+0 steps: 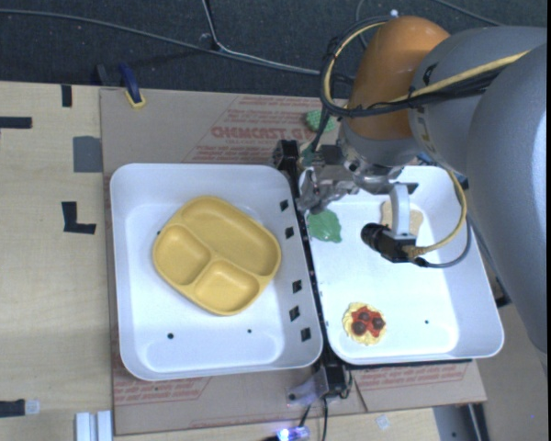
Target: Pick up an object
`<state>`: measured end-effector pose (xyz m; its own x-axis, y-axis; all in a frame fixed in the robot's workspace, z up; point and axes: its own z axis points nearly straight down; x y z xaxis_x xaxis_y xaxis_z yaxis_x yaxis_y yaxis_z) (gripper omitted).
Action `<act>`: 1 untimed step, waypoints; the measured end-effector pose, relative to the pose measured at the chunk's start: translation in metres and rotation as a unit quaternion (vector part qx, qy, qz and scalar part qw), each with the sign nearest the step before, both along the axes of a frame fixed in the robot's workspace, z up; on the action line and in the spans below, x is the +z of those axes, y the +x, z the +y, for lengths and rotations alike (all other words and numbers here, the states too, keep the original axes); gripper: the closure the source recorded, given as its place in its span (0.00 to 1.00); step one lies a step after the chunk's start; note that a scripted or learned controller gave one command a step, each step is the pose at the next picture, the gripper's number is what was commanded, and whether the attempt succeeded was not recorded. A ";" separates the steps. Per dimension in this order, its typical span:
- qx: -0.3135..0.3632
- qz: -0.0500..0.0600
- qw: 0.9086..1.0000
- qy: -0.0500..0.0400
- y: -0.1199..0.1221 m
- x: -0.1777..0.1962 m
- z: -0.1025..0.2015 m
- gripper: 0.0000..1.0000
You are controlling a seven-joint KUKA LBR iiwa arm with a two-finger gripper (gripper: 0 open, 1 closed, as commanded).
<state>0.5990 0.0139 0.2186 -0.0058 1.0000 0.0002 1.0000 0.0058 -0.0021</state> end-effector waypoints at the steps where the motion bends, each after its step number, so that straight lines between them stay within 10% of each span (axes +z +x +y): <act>1: 0.001 -0.001 1.000 0.001 0.016 0.005 0.059 1.00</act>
